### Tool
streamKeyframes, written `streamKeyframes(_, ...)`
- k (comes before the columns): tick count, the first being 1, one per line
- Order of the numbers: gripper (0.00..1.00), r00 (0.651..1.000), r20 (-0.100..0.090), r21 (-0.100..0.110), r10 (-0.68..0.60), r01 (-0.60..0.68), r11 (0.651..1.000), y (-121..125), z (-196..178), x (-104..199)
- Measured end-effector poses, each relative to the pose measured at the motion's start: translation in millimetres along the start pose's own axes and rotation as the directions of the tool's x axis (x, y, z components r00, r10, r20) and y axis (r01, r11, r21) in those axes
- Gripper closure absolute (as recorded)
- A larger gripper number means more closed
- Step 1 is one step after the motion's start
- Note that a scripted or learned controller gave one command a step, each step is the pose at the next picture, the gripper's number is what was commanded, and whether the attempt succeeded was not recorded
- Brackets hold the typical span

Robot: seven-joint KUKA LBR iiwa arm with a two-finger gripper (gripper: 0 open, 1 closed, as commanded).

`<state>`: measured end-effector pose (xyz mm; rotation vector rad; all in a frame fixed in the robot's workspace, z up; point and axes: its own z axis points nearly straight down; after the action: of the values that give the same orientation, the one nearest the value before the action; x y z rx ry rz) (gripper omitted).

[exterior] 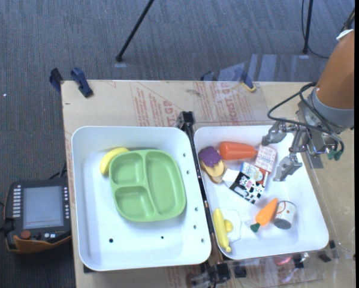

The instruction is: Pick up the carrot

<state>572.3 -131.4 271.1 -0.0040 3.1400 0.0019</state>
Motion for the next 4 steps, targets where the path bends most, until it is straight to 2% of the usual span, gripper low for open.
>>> streamKeyframes(1,0.0,0.995,-0.006,-0.002,0.103,-0.103,0.995,-17.0,185.6,11.5)
streamKeyframes(2,0.0,0.998,-0.002,0.0,-0.069,0.069,0.998,-12.4,183.7,90.0)
streamKeyframes(3,0.0,0.921,-0.002,0.0,0.389,-0.389,0.921,14.2,184.4,64.2)
streamKeyframes(4,1.0,0.923,0.001,0.0,0.384,-0.384,0.923,15.4,173.3,62.3)
